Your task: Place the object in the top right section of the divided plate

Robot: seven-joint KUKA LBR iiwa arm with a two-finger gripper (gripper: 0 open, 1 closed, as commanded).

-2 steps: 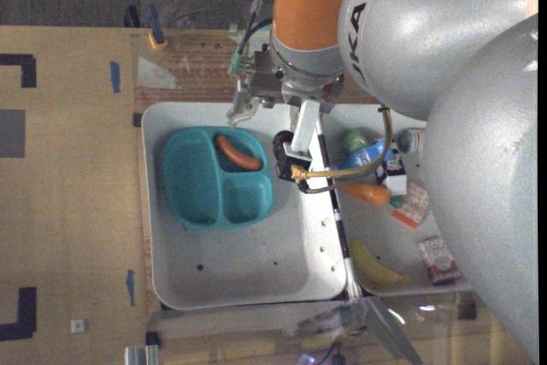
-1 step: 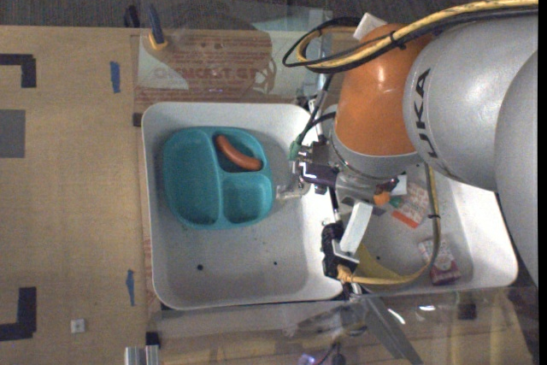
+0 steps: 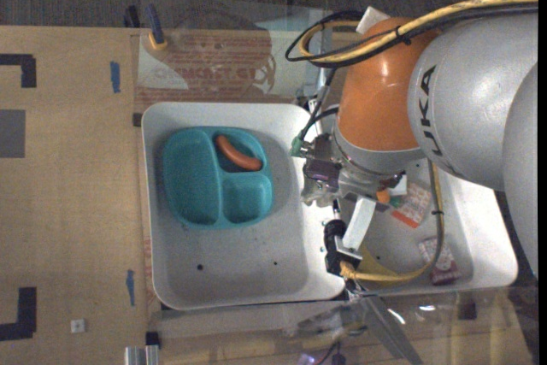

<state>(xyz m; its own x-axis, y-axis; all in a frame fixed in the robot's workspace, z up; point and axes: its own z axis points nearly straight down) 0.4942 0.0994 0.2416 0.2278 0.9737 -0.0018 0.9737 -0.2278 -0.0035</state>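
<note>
Lit evenly from overhead, moderately bright, without hard highlights. Soft shadow pooled along the inner walls of the left bin and under the teal divided plate. Faint sheen on the grey arm casing and the orange band (broad and dull, no sharp glare). Slightly soft throughout, grainy in the dark floor along the top. Cluttered detail near the wrist smeared and hard to resolve. Mild bowing of straight lines toward the edges.
</note>
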